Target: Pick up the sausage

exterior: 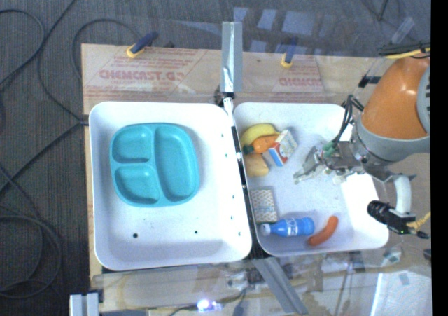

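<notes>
Bins: two shallow white bins side by side on the tabletop (pixel 98 83); left bin (pixel 105 237), right bin (pixel 364 237).
Left bin contents: one teal divided plate (pixel 155 163) with three compartments, lying flat toward the bin's far-left part.
Right bin contents: seven items counted.
Sausage: one, orange-red (pixel 323 231), lying flat near the right bin's near edge, tilted, its upper end pointing right. Nothing touches it from above.
Bottle: one blue bottle with a white band (pixel 288 227), lying on its side just left of the sausage, close but apart from it.
Sponge: one speckled rectangular pad (pixel 263 203), lying above the bottle against the bin's left wall.
Banana: one, yellow (pixel 257 132), at the bin's far-left corner.
Carrot: one orange piece (pixel 264 143), touching the banana's lower side.
Carton: one small white carton with red and blue print (pixel 281 148), just right of the carrot.
Yellow lump: one pale yellow piece (pixel 256 165), below the carrot; kind cannot be told.
Arm: one, grey with orange band (pixel 395 101), reaching in over the bin's right wall.
Hand: one (pixel 306 168), over the middle of the right bin, pointing left; its two fingers stand spread apart with nothing between them. It sits well above the sausage in the view and apart from it.
Clamps: two, yellow and blue, on the tabletop's far edge (pixel 141 44) (pixel 287 55).
</notes>
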### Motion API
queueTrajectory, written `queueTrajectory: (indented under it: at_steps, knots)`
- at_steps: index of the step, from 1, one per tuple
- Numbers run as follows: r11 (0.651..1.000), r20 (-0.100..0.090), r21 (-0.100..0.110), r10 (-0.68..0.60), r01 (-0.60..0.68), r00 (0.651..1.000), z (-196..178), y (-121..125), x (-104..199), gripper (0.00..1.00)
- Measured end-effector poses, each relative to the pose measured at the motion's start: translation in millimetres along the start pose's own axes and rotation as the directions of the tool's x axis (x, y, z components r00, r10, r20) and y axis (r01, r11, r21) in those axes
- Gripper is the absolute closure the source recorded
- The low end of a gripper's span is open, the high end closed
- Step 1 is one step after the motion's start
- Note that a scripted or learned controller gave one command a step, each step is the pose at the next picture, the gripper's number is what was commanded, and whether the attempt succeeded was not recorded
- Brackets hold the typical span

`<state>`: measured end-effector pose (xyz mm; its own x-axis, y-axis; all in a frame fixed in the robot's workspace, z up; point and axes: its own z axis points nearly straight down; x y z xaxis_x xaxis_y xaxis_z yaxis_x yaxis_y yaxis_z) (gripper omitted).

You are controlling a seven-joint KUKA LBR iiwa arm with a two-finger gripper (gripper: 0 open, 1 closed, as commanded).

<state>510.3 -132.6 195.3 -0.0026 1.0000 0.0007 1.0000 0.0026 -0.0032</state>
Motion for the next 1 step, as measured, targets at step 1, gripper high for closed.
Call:
queueTrajectory:
  at_steps: [1]
  knots:
    - [0.995, -0.001, -0.001, -0.101, 0.101, 0.995, 97.2, -17.2, -47.1, 0.00]
